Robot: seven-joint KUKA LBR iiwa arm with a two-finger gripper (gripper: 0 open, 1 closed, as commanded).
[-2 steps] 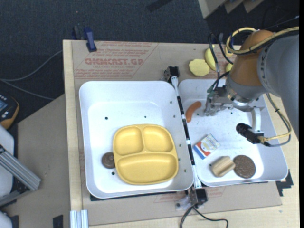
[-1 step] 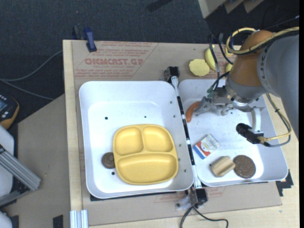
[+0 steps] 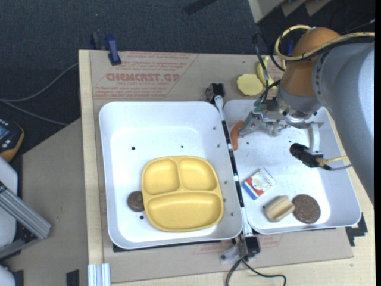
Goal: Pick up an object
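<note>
Over the right bin (image 3: 342, 210), the gripper (image 3: 266, 119) hangs low near an orange piece (image 3: 236, 134); its grip state can't be made out.

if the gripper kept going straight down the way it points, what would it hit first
Most likely the bare floor of the right bin, near its upper left. The gripper hangs just right of an orange object by the bin wall, though depth is hard to judge from this slanted view.

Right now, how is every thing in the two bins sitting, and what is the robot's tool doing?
Yellow tray: flat, right way up, in the left bin.
Brown disc: flat, touching the tray's left edge.
Small packet: lying flat in the right bin.
Tan block: lying beside the brown cookie.
Orange piece: at the right bin's left wall.
Tool: low over the right bin.
</note>
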